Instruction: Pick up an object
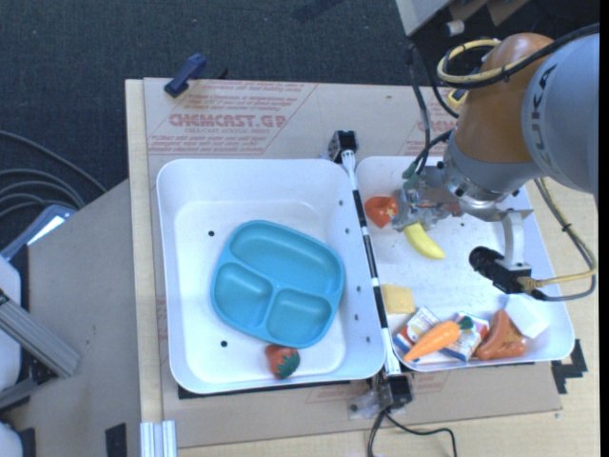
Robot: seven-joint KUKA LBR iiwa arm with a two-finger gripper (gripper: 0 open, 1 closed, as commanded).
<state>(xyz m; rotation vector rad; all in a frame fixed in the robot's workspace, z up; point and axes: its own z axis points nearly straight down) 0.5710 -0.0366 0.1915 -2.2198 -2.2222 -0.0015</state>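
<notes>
From my remote seat I judged the task as not yet done. The gripper (pixel 425 209) was low inside the right bin (pixel 550 255), close to the clips that join the two bins, and I took this as the approach step. Its tip was just above the yellow banana (pixel 424 242) and just beside the red-orange tomato (pixel 381 209). I could not tell how wide the end effector stood, and I saw nothing lifted by it, so grasp and lift were left, in my judgement.

The banana, my guess for the target, lay on the bin floor near the gripper, a small curved toy of smooth plastic. The tomato looked round and glossy. Further from the gripper, toward the near edge of the right bin, lay a pale yellow wedge (pixel 398 300), an orange carrot (pixel 433 338) with tapered shape, and a reddish-brown piece (pixel 501 339). In the left bin (pixel 181 255) rested a blue divided plate (pixel 277 282), matte plastic with three compartments, and beside it a strawberry toy (pixel 282 360).
</notes>
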